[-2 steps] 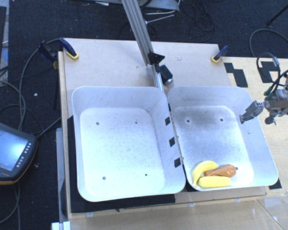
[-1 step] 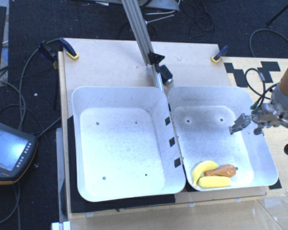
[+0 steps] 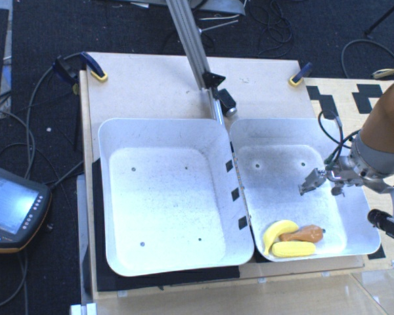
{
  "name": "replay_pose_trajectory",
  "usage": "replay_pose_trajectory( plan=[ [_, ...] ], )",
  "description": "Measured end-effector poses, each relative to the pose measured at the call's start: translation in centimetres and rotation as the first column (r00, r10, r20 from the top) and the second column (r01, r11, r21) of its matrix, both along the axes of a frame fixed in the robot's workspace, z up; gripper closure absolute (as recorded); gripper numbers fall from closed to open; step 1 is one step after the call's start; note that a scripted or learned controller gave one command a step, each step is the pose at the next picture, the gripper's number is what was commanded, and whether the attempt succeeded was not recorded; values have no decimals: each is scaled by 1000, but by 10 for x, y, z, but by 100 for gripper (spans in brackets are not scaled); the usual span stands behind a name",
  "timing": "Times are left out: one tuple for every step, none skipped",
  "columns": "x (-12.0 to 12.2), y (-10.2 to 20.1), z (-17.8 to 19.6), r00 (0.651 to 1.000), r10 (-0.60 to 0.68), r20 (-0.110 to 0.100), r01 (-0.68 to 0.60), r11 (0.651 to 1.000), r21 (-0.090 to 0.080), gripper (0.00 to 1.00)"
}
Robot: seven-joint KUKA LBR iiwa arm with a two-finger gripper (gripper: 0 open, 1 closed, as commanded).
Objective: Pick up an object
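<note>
Yellow banana (image 3: 280, 231) and orange piece (image 3: 307, 232) huddle at the right bin's (image 3: 276, 143) lower corner, while the hand (image 3: 310, 182), grip unreadable, hovers above them, apparently lining up.

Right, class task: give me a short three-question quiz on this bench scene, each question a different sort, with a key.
1. True or false: the gripper holds the banana.
2. Which bin contains the objects? A) left bin B) right bin
3. Fill in: the yellow block lies just ____ the orange-brown object in the picture.

Key: 1 false, it hangs above bare bin floor; 2 B; 3 below.
</note>
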State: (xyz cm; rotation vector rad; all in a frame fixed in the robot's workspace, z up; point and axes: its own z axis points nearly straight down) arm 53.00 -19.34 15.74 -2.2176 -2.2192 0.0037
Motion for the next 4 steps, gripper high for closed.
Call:
replay_pose_trajectory(
  plan=[
    [-3,6,-44,1000,0,1,0,1000,0,0],
    [-2,5,-32,1000,-1,5,1,1000,-2,100],
    [-3,12,28,1000,0,9,0,1000,-2,100],
    [4,6,74,1000,0,9,0,1000,-2,100]
  ],
)
